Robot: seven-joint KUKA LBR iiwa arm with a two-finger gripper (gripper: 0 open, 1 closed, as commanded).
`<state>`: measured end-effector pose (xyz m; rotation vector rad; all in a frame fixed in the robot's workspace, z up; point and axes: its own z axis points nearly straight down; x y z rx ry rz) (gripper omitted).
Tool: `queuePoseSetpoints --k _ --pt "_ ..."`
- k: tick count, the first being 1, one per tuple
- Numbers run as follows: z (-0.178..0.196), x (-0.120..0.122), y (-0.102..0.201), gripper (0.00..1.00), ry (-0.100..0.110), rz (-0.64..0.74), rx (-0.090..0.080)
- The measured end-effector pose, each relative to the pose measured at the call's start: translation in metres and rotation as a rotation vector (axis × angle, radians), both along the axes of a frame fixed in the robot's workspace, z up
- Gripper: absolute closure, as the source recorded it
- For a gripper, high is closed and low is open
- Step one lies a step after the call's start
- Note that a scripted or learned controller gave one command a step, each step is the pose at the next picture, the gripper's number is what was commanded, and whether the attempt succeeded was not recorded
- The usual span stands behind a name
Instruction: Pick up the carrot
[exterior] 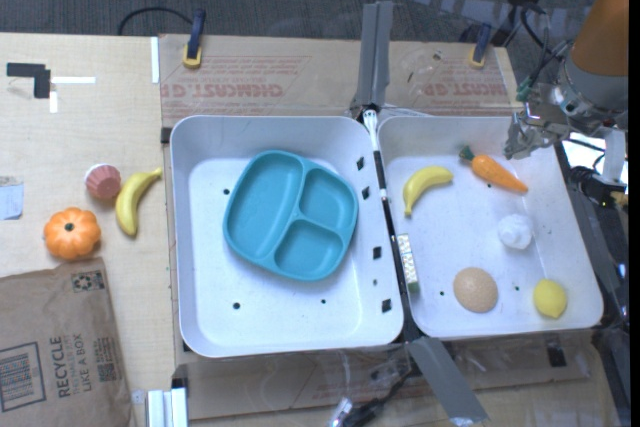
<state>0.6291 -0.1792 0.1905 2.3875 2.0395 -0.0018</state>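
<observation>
1. Carrot (493, 172), orange with a green top, lies in the right bin (590, 245) near its far wall; this is the landmark for the entries below.
2. Same bin: a banana (425, 185) left of the carrot, a white lump (515, 232) just nearer the camera than the carrot, a tan egg-shaped item (475, 289) and a lemon (549, 298) nearer still.
3. Left bin (190, 245), well left of the carrot, holds a blue three-part plate (290, 214).
4. Pincer (522, 143) hangs just right of and behind the carrot, apart from it; how wide it stands cannot be told.
5. Open bin floor lies right of the carrot, up to the rim.
6. Bench (80, 125), far left of the carrot: a second banana (133, 200), a pink item (102, 181), a small pumpkin (72, 233).
7. Writing: "RECYCLE" on the paper bag (55, 345); red mirrored lettering on the cardboard (250, 75) behind the bins.
</observation>
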Motion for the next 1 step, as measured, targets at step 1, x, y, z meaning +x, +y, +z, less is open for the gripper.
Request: queuePoseSetpoints --k 1 --pt "-0.0396 -0.0043 0.0601 1.00 0.004 -0.317 0.001"
